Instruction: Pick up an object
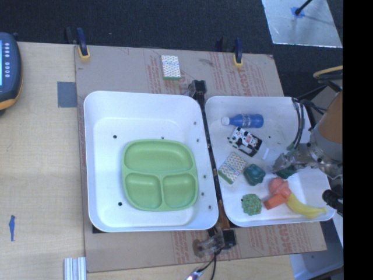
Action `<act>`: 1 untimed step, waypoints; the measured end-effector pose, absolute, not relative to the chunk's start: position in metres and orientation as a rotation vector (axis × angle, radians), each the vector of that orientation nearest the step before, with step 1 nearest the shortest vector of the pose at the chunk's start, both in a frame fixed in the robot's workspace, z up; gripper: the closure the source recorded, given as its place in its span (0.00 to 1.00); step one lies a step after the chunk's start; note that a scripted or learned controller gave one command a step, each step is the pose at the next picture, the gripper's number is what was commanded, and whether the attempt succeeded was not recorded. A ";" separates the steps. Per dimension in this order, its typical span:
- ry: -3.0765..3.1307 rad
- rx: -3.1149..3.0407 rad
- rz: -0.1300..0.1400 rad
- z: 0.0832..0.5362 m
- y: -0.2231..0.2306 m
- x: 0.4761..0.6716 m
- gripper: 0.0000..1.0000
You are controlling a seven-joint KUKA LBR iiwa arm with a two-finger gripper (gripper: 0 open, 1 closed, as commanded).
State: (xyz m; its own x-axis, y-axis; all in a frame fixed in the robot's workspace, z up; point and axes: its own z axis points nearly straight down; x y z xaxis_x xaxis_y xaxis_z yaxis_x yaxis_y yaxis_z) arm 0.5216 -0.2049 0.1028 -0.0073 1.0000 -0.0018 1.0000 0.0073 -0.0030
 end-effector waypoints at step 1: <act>-2.234 -2.211 -0.001 0.161 -0.124 0.563 1.00</act>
